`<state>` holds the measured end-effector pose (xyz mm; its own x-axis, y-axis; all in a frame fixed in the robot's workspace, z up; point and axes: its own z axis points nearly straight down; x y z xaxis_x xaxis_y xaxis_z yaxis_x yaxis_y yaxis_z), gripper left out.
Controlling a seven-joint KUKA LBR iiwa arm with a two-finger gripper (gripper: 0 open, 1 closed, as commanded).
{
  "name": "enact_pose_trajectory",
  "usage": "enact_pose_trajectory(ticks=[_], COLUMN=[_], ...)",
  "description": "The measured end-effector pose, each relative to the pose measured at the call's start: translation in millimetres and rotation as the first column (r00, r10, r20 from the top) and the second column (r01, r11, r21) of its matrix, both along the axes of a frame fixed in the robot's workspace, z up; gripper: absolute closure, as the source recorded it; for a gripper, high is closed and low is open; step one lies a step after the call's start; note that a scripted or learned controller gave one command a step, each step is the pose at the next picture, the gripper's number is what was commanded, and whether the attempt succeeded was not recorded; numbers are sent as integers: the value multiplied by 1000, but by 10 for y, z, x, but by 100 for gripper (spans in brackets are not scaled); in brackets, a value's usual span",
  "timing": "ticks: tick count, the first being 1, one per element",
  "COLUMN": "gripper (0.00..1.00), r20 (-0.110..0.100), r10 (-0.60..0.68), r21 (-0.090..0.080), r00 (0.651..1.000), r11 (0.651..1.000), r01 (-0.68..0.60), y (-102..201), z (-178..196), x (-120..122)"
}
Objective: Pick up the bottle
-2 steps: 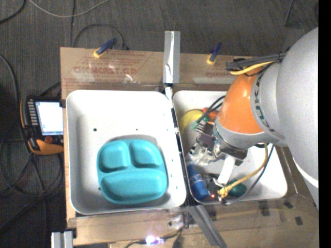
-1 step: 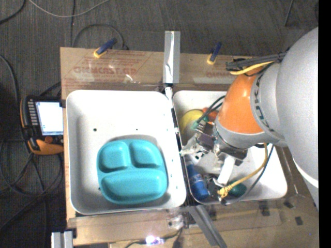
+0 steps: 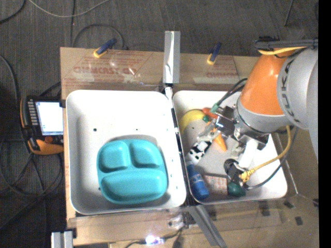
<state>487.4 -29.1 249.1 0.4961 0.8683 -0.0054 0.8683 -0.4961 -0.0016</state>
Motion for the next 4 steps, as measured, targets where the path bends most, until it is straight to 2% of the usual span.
enact_pose_trajectory(ticks=[1,2,3,4], gripper=[0,0,0,0], r20=[-5,2,-3,0], r10=[-227,-260,-336,-622], r21=[0,-1,-1,-3], r00=[974,966,942,783], r11=[974,966,942,783], r01=[227,260,336,622], y=[697,476,1387,2214], z=[-675,670,-422,-1190], x=[-56,-33,-53,-55])
